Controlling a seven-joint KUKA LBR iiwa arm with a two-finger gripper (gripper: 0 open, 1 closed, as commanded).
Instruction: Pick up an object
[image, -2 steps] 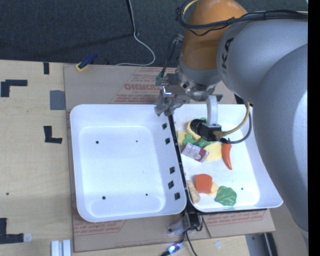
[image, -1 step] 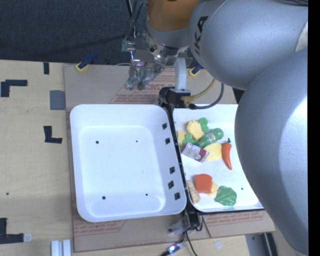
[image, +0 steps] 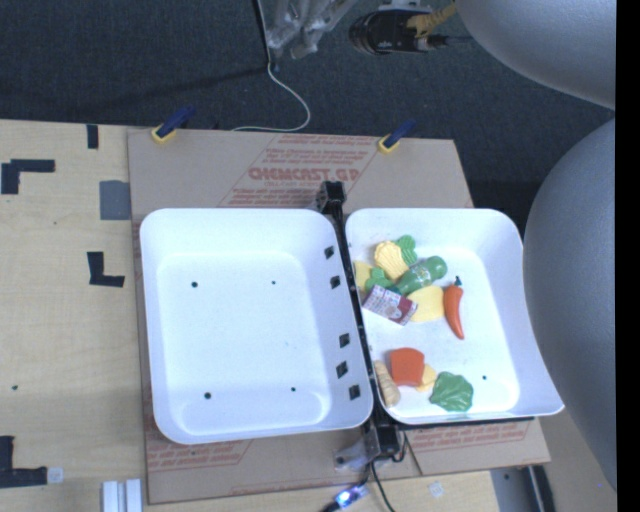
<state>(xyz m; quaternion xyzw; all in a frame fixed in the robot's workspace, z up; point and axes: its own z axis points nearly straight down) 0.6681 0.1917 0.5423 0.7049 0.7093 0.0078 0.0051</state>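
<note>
the pincer, blurred above the tabletop so that its spread cannot be told, would best be lowered over the orange pepper, judged least crowded in the right bin.

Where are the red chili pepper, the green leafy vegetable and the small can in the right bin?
red chili pepper (image: 455, 312): camera view, middle of its red body.
green leafy vegetable (image: 452, 391): camera view, centre of the green leaf.
small can (image: 389, 304): camera view, on its label side.
</note>
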